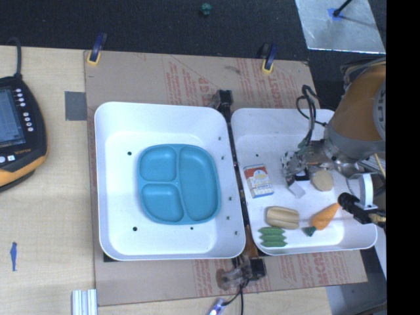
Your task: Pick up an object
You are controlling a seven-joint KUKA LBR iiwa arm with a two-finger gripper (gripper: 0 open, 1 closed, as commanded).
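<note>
Two shallow white bins side by side on the wood-grain surface (46,241), over a clamped cardboard sheet (197,77), likely keeping things within the arm's reach. Left bin (111,130): smooth glossy plastic, holding a blue three-compartment plate (178,182), rounded and matte. Right bin (262,120): scattered pickable things at lower right of frame. Grey arm (357,117) entering from the right edge, claw (296,166) low over the right bin's middle, cannot tell whether spread or pressed together. Nearby, a small red-and-white carton (258,180), a tan bread-like roll (282,216), an orange carrot (324,218), green pea pods (273,237), a pale round piece (321,180).
</note>
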